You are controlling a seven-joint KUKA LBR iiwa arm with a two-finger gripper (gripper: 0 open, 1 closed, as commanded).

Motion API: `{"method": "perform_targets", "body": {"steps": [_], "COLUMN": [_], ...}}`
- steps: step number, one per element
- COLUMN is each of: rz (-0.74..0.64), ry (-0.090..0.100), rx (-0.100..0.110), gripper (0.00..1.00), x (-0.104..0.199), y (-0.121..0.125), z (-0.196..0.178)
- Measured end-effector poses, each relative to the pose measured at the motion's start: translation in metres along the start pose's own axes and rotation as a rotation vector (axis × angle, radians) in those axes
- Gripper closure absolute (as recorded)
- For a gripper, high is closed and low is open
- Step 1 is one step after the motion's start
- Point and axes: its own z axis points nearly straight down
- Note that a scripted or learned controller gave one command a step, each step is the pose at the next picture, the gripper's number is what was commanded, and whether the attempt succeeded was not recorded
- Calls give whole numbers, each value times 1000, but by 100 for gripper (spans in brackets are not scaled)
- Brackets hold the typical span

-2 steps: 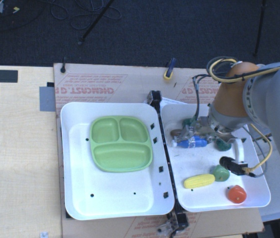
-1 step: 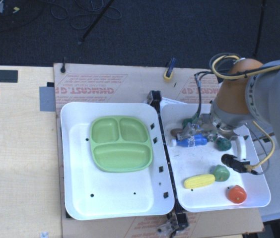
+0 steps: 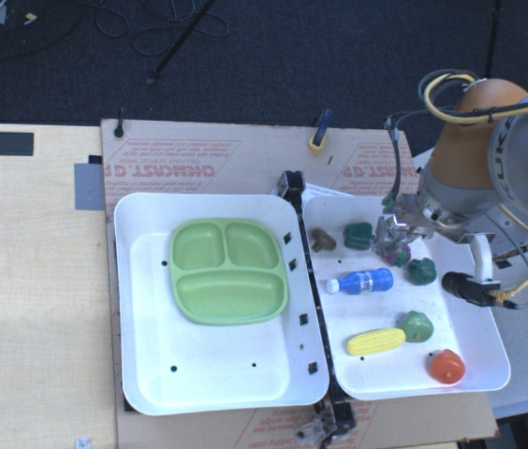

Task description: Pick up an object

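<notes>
The right bin (image 3: 475, 330) holds several small objects. A blue bottle (image 3: 362, 282) lies on its side in the middle. A yellow corn cob (image 3: 374, 342) lies nearer the front, with a green piece (image 3: 418, 326) at its right end and a red tomato (image 3: 447, 367) in the front right corner. A brown piece (image 3: 322, 240) and a dark green piece (image 3: 358, 236) sit near the back left. My gripper (image 3: 396, 243) hangs low over the bin's back middle, between the dark green piece and another green piece (image 3: 421, 270). Something small and purplish sits right under it, too blurred to name.
The left bin (image 3: 152, 363) carries a light green divided plate (image 3: 228, 271). A black divider (image 3: 303, 279) runs between the bins. A black cable end (image 3: 470, 289) hangs off the arm over the right bin's right side. The wooden bench (image 3: 30, 297) stretches left.
</notes>
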Motion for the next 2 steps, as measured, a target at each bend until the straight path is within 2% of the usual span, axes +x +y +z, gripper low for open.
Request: {"method": "perform_targets", "body": {"steps": [1, 2], "rz": [-1, -3], "ry": [0, 1], "rx": [-2, 3], "gripper": [100, 100], "x": [-4, -4], "y": [8, 8], "z": [-57, -59]}}
